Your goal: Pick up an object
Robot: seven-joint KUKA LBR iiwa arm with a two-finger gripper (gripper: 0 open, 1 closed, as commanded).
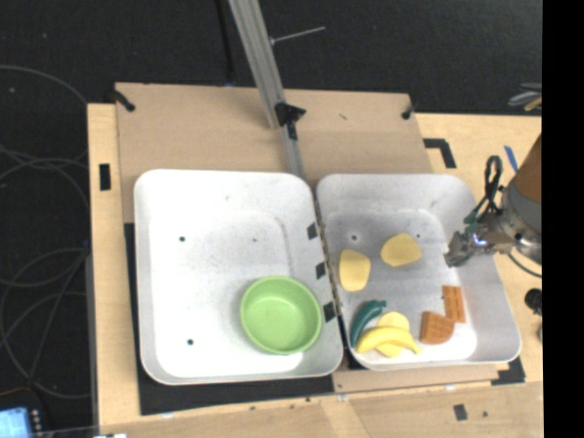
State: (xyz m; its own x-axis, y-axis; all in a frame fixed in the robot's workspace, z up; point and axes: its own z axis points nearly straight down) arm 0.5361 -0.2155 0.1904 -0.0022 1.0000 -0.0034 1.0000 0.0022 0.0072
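Gripper [461, 247]: sits at the right bin's right rim, low over the wall, nothing between its fingers; too small and blurred to tell whether they stand wide or narrow.
Arm [525, 190]: comes in from the right edge, orange band just showing above the wrist.
Right bin [383, 190]: holds every small object, all well inside the rim.
Yellow pieces: one [401, 250] left of the gripper, near it but apart; another [354, 269] further left, by the bin divide.
Orange block [443, 318]: below the gripper, near the right wall.
Banana [387, 334]: front of the bin, a dark green piece [367, 314] touching its left side.
Left bin [201, 208]: green bowl [280, 314] upright in its front right corner.
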